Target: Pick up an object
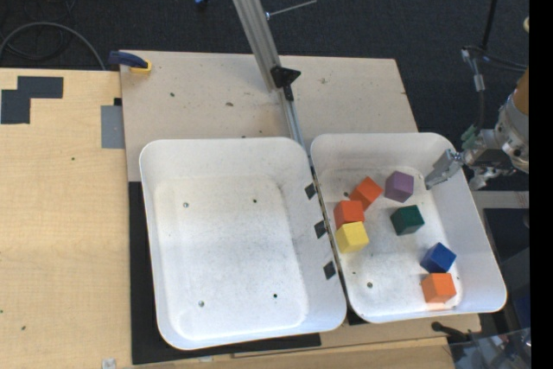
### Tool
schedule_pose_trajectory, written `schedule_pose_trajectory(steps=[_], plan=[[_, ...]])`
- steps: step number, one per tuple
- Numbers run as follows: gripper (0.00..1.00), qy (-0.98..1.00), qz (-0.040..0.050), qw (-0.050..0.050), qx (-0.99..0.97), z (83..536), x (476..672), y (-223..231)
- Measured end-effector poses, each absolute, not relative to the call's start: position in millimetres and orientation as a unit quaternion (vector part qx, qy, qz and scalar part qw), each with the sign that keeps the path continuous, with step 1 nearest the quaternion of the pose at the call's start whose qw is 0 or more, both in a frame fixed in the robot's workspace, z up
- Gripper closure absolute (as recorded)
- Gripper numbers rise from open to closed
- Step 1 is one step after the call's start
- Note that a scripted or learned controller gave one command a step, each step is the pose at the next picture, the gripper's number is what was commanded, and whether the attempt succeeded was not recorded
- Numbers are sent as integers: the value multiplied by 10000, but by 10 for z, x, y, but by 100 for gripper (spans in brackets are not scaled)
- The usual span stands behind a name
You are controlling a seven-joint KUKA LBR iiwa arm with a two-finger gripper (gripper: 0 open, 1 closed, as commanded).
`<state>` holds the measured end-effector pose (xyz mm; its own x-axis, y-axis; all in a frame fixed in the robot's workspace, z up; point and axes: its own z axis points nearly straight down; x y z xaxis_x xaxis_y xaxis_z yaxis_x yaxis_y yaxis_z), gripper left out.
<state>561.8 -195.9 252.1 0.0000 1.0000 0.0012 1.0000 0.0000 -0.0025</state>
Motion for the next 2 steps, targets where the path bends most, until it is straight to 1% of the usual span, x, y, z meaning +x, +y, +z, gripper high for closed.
schedule_pose_trajectory(steps=[1, 2], plan=[[0, -7067, 22, 31, -7075, 1953, 5782, -2094], [0, -7065, 14, 21, -7077, 1833, 5737, -2087]])
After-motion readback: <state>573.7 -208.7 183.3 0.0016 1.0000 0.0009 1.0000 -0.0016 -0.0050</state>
